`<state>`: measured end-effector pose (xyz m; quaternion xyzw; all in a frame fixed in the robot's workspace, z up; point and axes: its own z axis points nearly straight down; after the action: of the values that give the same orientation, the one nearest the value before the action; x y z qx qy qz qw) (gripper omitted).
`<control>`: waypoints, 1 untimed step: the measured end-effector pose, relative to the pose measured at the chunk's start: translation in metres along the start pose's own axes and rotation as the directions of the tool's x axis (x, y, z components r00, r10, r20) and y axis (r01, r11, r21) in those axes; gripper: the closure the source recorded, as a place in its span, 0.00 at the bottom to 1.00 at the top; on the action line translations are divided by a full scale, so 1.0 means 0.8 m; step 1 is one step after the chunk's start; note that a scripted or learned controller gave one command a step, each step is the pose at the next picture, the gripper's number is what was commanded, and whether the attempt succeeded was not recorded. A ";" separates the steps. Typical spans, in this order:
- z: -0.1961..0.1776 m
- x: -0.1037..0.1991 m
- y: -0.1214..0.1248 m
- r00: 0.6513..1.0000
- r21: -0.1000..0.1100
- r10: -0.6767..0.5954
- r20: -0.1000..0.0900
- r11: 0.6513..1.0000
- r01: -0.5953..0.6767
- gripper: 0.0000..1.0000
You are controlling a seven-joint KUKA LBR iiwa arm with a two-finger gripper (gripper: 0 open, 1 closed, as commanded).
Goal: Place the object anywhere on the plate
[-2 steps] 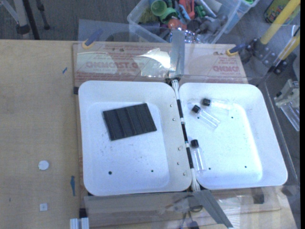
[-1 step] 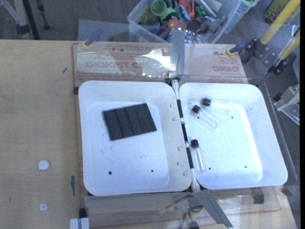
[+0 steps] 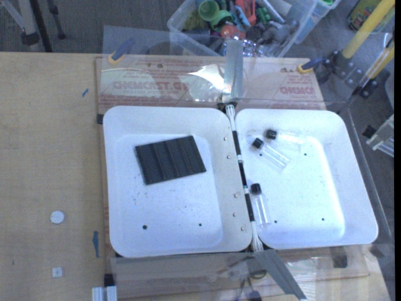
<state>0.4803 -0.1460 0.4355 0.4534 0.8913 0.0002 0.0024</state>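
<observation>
A dark ribbed rectangular plate point(image 3: 170, 159) lies flat in the left bin point(image 3: 125, 231), a little above its middle. Three small clear vials with black caps lie in the right bin point(image 3: 351, 193): one vial point(image 3: 285, 136) near the top, a second vial point(image 3: 270, 153) just below it, and a third vial point(image 3: 259, 205) against the bin's left wall.
A clear tub of colourful toys point(image 3: 250, 8) stands behind the bins. A clear plastic sheet point(image 3: 188, 83) covers the board behind them. A small white disc point(image 3: 57, 217) rests on the wooden bench at the left.
</observation>
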 end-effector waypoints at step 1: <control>0.000 0.000 0.000 0.940 0.000 -0.342 -0.001 0.940 0.342 1.00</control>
<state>0.4804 -0.1464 0.4356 0.2916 0.9565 0.0000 0.0019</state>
